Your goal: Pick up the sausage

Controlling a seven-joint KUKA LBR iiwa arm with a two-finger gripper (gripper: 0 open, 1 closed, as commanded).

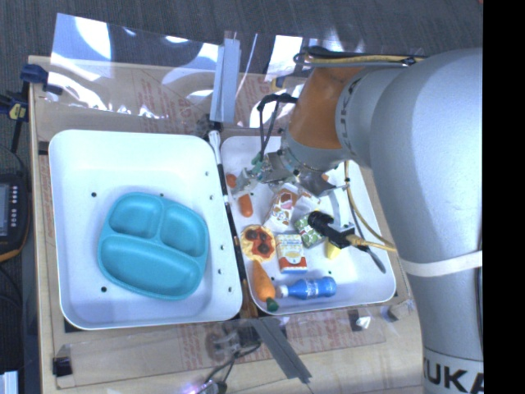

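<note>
The grey arm with the orange band [316,113] is reaching into the right shallow white bin [373,281] from the right, its wrist sitting over that bin's far half. The two-finger gripper [264,171] is hanging near the bin's far left corner; how far its claw is parted cannot be told, and nothing is visibly held.

The small reddish-orange sausage [245,204] is lying by the bin's left wall, just nearer than the gripper. Nearer along that wall are lying a round pizza-like toy with dark spots [257,240] and an orange carrot with a green tip [262,284]. A blue bottle [310,288] is lying along the near edge. A small printed carton [290,252] is sitting mid-bin.

The left shallow white bin [74,158] is carrying a teal divided plastic plate [153,244].
</note>
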